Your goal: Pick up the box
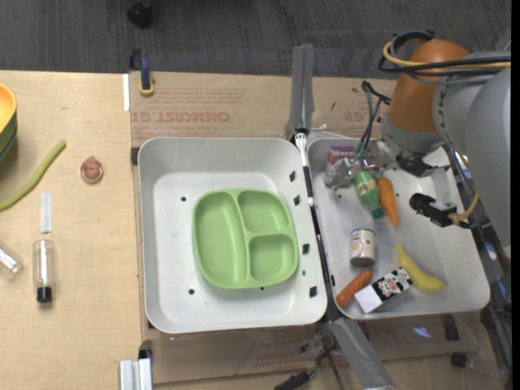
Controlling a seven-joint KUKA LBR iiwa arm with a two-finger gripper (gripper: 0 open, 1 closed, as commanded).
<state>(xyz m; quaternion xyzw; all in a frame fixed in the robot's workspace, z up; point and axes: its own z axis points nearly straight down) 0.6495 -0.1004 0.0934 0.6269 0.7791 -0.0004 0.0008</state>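
I'm seeing the box (384, 289) lying at the right bin's (463, 299) near edge, touching a carrot (353, 287) and just beside the banana (419, 271). Looks light, stiff carton; I'm planning to pinch its long sides. Gripper (345, 171) is hovering at the far corner; can't tell its state.

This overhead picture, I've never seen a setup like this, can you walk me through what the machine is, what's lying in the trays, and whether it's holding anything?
You are looking down at a slant from a fixed camera above a bench. The grey machine with the orange band on the right is a robot arm; its gripper hangs over the far end of the right bin. I can't tell whether it grips anything.

The left bin holds a green divided plate. The right bin holds two carrots, a green bottle, a small can, a banana and a small cow-patterned box, the thing to pick up, lying near the front edge, away from the gripper.
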